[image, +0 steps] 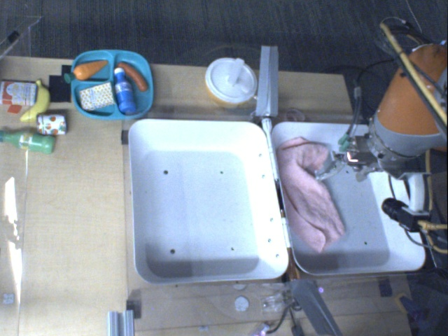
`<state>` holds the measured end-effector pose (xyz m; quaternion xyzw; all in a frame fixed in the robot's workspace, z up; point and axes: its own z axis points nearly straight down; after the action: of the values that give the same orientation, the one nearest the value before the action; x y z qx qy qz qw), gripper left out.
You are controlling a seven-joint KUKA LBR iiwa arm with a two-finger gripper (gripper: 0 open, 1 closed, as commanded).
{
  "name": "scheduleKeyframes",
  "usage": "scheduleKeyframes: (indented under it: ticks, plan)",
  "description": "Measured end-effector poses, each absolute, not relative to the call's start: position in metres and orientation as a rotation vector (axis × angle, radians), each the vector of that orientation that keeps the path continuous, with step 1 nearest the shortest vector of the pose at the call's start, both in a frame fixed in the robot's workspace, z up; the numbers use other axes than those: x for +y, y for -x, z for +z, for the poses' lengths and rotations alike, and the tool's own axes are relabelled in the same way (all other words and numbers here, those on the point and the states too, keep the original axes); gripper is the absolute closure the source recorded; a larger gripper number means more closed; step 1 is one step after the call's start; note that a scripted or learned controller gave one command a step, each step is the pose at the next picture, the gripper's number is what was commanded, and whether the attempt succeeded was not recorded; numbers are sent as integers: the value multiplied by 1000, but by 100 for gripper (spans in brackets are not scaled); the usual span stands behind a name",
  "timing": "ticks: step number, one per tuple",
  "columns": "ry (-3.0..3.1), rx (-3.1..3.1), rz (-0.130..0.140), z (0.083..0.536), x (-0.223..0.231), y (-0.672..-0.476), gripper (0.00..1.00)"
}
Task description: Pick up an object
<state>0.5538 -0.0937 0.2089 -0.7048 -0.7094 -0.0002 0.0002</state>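
My gripper (327, 171) hangs over the right bin (367, 247). The left bin (203, 208) sits just beside it, past the divider. Beyond the bins, up and left of my gripper, stands a white lidded tub (231, 80), with a metal post (266, 82) beside it. Farther left is a blue tray (144, 70) holding 1 carrot (91, 69) and 1 blue bottle (124, 93). Farthest from my gripper, at the bench's left edge, lie 1 banana (38, 101), 1 box (17, 93), 1 can (52, 124) and 1 green bottle (29, 141).

- White bins: 2, left (203, 201), right (364, 247)
- Pink cloth (311, 191): 1, in right bin
- Blue divided tray (143, 93): 1
- White lidded cup (231, 80): 1
- Green bottle (28, 141): 1
- Small can (52, 124): 1
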Motion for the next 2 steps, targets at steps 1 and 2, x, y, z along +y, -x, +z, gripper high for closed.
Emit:
scheduleKeyframes:
  ticks: [1, 2]
  plan:
    - [2214, -2228, -1, 209, -94, -554, 0]
    - [2214, -2228, -1, 209, -94, -554, 0]
